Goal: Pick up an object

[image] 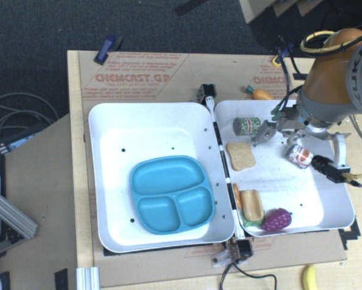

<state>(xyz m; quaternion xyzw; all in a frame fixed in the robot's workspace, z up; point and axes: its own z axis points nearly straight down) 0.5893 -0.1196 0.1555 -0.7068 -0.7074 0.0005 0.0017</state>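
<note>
Approach is the step in hand: the tool hangs low in the right bin, fingers spread wide and holding nothing. Nearest at nine o'clock stands a green can; next, centre over it, descend, then close.

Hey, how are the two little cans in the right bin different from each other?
The green can sits at the far left of the right bin, wearing a green label; the red-and-white can lies further right and nearer the camera, just under the arm. The green one looks slightly larger. Both are small, lying tipped on their sides.
</note>
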